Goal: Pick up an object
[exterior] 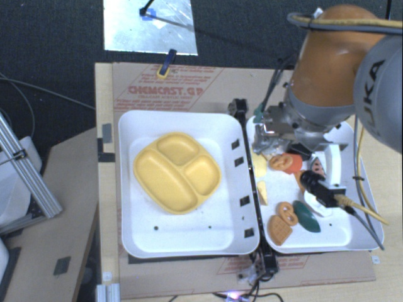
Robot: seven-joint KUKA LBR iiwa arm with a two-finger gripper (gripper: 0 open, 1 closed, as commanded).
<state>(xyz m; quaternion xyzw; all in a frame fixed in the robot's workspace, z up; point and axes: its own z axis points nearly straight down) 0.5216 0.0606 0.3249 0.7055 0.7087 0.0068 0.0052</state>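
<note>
Clutter is crowding the jaws in the right bin; can't tell their state; risking a miss on the pretzel.

I see the scene under even, fairly bright overhead light, with soft focus throughout and slight grain. The two white bins read bright, close to washed out on their floors. A shiny foil sheet at the top catches pale glare. The dark floor around the worktop swallows detail. Shadows are faint and short beneath the yellow tray. The orange arm, nearest my camera, looks blurred and oversized.
</note>
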